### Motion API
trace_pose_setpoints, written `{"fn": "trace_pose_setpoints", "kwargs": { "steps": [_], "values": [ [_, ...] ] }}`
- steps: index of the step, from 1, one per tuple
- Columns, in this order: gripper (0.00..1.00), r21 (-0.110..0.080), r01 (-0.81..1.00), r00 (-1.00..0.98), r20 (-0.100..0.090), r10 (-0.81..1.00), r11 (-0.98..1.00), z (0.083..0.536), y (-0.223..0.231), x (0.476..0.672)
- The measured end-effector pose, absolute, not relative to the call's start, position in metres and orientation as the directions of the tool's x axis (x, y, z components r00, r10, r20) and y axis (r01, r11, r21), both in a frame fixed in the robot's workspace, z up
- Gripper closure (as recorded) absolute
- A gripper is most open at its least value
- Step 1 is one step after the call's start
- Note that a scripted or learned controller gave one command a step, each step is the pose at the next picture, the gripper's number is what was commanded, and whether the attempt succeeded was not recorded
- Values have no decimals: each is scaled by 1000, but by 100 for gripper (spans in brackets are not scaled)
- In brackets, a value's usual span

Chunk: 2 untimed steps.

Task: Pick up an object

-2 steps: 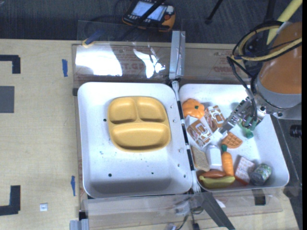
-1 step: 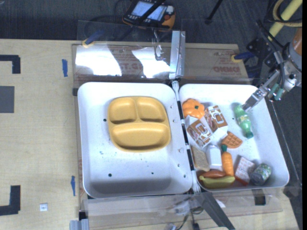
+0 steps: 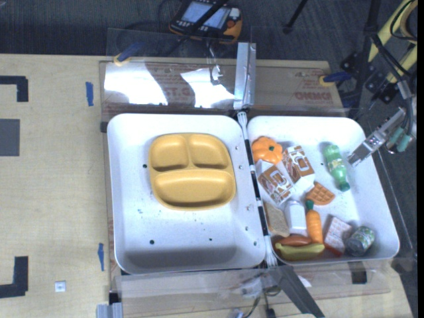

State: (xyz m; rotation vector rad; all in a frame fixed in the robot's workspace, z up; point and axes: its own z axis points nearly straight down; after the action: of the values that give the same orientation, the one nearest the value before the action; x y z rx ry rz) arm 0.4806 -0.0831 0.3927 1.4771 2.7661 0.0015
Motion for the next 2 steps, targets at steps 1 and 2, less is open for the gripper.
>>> {"fn": "trace_pose_setpoints", "kwargs": {
  "steps": [1, 2],
  "values": [
    [100, 2, 805, -593, -3, 805, 593, 334, -119, 482],
    [100, 0, 937, -349, 0, 937, 349, 218, -65, 480]
  ]
}}
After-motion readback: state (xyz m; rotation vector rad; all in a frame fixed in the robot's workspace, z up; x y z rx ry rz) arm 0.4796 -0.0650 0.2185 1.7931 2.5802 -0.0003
